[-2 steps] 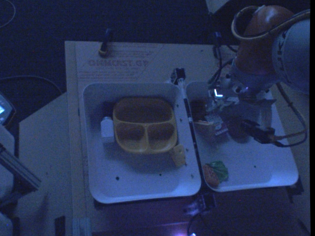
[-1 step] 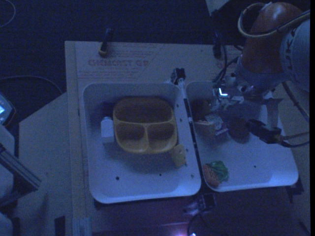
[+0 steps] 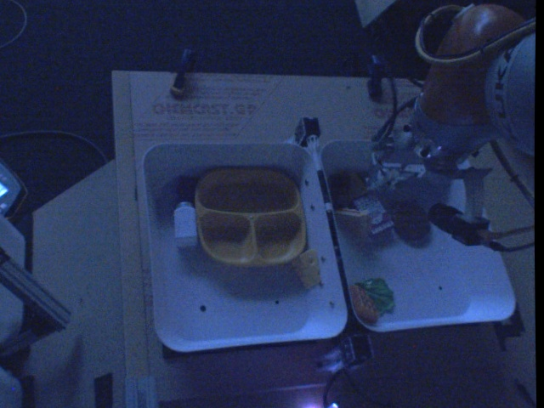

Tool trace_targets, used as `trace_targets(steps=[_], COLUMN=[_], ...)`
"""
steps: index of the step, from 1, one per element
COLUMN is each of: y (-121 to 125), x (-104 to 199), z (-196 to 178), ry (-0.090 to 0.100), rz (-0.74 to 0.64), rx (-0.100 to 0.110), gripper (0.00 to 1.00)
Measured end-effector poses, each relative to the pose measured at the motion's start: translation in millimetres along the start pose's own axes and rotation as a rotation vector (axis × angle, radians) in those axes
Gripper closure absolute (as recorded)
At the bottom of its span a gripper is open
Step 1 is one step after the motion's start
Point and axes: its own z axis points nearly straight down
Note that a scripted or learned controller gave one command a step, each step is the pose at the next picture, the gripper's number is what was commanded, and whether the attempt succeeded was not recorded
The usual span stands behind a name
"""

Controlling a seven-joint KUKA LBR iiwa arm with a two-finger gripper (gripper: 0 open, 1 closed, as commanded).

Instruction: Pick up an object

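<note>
Your arm [image 3: 476, 75] reaches down over the right bin [image 3: 442, 287]; you can't tell the gripper's [image 3: 387, 177] state. A small dark packet [image 3: 374, 213] lies beneath.

The two white bins, the left bin [image 3: 161, 228] and the right bin [image 3: 459, 291], are looking like smooth moulded plastic with a soft, half-matt sheen. The yellow divided plate [image 3: 249, 215] is looking like plastic too, and its rim is catching a little light, so it is appearing slightly glossy. The small white bottle [image 3: 184, 223] is showing a dull plastic surface. The counter [image 3: 255, 100] is looking like flat, matt board, pale as wood or cardboard, with printed letters on it. The orange band [image 3: 455, 58] of the arm is shining like smooth painted casing. The green and orange object [image 3: 372, 300] is looking crinkled and shiny, like foil wrapping.
</note>
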Motion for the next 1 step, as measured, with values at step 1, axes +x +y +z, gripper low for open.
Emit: trace_targets(steps=[1], y=[7.7], x=[16.2], z=[3.0], ry=[0.001], rz=[-0.003], rx=[0.0], gripper=[1.0])
